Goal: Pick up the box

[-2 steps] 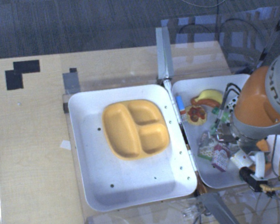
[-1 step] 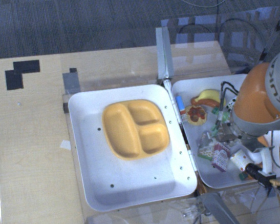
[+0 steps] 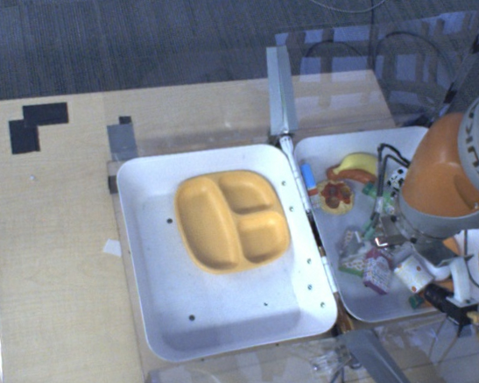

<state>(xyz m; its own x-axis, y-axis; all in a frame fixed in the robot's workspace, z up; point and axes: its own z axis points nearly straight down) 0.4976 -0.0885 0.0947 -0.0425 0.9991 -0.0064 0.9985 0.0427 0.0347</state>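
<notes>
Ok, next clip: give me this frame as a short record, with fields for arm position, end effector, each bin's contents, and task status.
arm position: arm reaches in from the right, over the right bin
end effector: hidden under the arm's body; state cannot be told
left bin: yellow divided tray, lying flat
right bin: small cluttered items, including a banana and a blue item by the left wall
box: not clearly identifiable among the clutter
task status: no grasp visible
</notes>
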